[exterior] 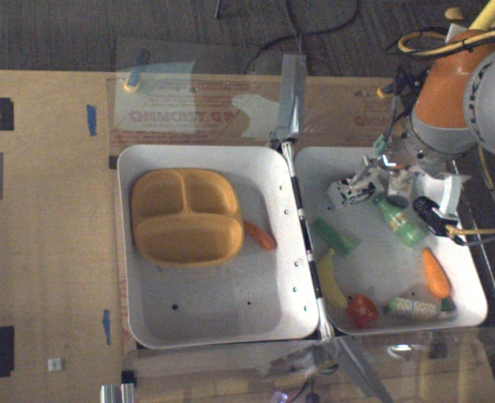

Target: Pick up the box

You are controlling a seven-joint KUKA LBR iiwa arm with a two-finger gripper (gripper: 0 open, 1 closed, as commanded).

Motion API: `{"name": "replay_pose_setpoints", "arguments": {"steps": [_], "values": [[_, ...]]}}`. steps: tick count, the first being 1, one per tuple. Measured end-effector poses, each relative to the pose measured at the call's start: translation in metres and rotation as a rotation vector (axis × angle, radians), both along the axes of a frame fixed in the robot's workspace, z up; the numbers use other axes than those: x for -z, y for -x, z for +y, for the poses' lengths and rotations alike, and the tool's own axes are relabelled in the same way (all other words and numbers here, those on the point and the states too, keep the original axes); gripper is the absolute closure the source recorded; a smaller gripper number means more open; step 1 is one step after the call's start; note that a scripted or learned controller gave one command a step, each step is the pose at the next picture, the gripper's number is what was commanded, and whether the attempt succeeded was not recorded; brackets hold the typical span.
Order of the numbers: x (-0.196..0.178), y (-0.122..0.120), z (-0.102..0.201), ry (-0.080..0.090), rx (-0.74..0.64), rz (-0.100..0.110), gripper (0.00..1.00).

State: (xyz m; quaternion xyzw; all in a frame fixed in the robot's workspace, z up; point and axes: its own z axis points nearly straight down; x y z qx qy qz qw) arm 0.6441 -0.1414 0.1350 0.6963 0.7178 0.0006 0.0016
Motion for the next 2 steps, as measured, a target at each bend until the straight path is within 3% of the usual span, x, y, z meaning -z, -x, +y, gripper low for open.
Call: {"name": "replay_pose_setpoints", "arguments": {"steps": [1,2], "values": [[-0.002,0.058,-0.057,-0.001,0.030,0.003,0.00],[-0.007,0.098,0.046,-0.002,-0.082,0.004,0.00]]}}
